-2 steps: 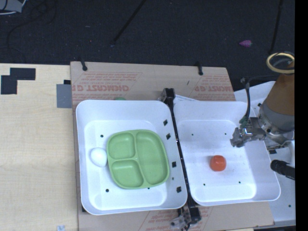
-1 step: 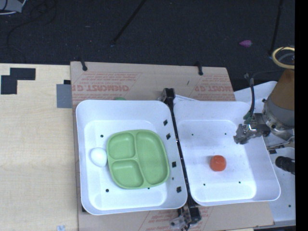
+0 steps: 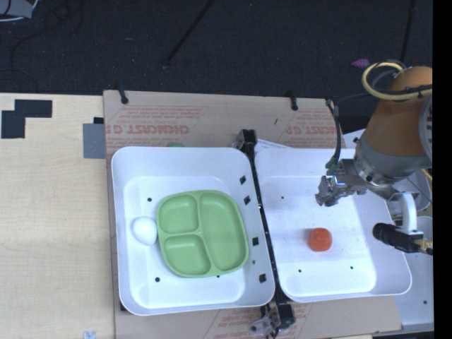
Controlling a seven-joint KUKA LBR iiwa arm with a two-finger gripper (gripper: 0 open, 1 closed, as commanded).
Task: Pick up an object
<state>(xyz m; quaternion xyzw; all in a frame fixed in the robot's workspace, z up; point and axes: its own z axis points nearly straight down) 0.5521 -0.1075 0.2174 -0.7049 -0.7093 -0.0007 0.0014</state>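
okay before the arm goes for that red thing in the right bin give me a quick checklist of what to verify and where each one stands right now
1. Target located: red object lies in the right bin: ok.
2. Space around target: nothing touches it: ok.
3. Gripper lined up over target: it sits up and slightly to the right in the camera view, apart from it: not ok.
4. Nothing carried already: cannot tell.
5. Left bin things out of the path: green divided plate and white egg-like object lie beyond the divider: ok.
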